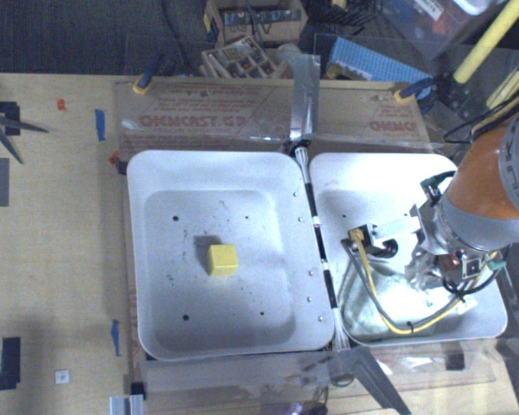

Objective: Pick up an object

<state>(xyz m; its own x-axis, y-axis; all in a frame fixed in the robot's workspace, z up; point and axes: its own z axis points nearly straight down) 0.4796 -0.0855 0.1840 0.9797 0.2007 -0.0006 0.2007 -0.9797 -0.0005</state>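
Note:
A small yellow cube [223, 259] lies near the middle of the left white bin [156, 180]. My gripper [421, 277] is down inside the right white bin [346, 180], well to the right of the cube and apart from it. The grey wrist and orange band [489, 175] stand above the gripper and hide part of that bin's floor. I see nothing held at the gripper from this angle.
A yellow cable [379, 305] loops from the gripper mount across the right bin's floor. A raised rim [311, 232] divides the two bins. A cardboard sheet [199, 119] and cluttered boxes lie behind the bins.

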